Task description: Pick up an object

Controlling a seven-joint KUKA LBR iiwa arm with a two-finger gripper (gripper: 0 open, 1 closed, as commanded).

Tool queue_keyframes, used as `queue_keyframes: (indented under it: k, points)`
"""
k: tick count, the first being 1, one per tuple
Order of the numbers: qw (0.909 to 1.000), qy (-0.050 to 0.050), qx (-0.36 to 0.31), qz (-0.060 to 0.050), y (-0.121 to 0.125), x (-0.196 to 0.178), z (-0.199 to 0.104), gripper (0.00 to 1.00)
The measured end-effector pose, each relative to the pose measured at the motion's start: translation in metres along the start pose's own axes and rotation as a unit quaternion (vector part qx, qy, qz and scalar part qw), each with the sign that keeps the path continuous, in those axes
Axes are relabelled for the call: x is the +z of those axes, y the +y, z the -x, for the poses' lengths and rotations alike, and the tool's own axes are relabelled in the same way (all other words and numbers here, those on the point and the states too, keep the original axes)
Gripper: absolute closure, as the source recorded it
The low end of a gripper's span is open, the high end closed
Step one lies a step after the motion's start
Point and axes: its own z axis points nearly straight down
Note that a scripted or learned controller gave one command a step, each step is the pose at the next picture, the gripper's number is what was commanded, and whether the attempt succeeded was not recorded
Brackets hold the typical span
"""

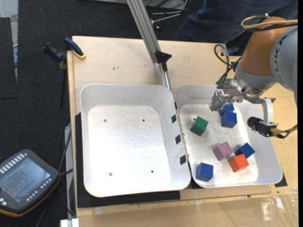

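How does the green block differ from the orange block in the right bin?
The green block lies alone near the bin's left side, clear of other blocks; the orange block sits toward the front right, close against a blue block. The green one is dark, the orange one bright. Both are small cubes of similar size in the right bin.

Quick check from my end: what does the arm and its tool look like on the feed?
The arm is grey and rounded with a broad orange band above the wrist. A yellowish cable loops over its top. The tool is a small grey metal assembly with dark wiring alongside.
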Motion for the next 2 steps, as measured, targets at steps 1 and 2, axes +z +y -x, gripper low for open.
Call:
queue_keyframes:
  k: [1, 2]
  points:
    - [1.0000, 0.000, -0.001, 0.000, 0.002, -0.043, 0.000, 1.00]
    - [1.0000, 0.001, -0.001, -0.004, -0.011, -0.039, -0.039, 1.00]
